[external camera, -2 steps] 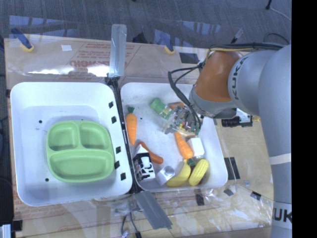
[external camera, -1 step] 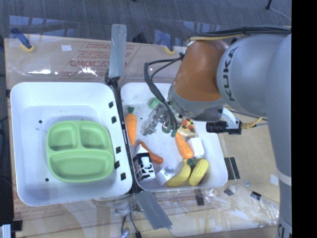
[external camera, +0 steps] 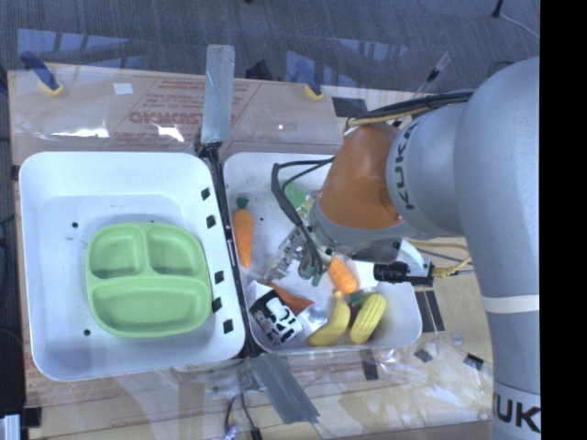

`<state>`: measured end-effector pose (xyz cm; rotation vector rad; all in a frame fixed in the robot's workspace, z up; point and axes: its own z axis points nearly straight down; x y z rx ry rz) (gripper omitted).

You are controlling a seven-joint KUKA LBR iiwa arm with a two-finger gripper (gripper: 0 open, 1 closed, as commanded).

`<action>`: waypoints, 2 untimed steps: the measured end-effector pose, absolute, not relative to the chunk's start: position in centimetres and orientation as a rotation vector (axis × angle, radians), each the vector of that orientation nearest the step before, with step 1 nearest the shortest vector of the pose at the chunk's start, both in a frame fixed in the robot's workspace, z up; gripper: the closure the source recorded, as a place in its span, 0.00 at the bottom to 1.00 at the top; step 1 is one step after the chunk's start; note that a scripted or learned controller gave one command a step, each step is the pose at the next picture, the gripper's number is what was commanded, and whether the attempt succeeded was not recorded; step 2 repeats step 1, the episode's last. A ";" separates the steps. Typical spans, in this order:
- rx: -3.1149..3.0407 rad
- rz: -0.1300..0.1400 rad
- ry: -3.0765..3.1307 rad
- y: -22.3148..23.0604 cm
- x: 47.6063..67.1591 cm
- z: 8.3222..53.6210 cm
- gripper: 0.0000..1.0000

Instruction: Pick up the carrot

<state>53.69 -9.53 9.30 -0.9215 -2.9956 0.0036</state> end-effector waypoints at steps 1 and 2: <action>-1.120 0.001 -2.939 -14.7 51.5 14.4 1.00; -1.120 0.001 -2.939 -14.7 51.5 14.4 1.00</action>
